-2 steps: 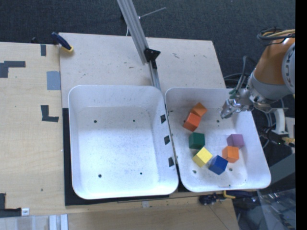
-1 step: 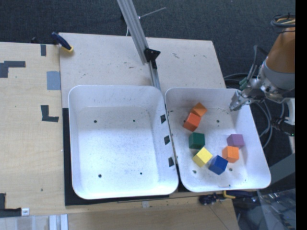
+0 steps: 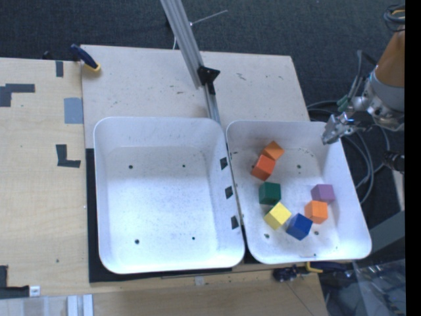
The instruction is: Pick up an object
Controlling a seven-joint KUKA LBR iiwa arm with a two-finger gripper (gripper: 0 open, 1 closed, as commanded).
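Observation:
The right bin point(image 3: 345, 199) holds several small blocks. Two orange blocks point(image 3: 266, 161) lie together near its middle, with a green block point(image 3: 269, 193) just below them. A yellow block point(image 3: 278, 214) and a blue block point(image 3: 299, 226) sit near the front. A purple block point(image 3: 322, 191) and another orange block point(image 3: 316, 210) lie toward the right wall. My gripper point(image 3: 331, 131) hangs over the bin's far right corner, above and to the right of the blocks. Nothing shows between its fingers.
The left bin point(image 3: 105, 176) stands beside the right one. A slanted metal rail point(image 3: 187, 41) runs from the top down to the gap between the bins. Cables point(image 3: 368, 157) lie to the right of the bench. A blue and yellow clamp point(image 3: 85, 58) sits at the back left.

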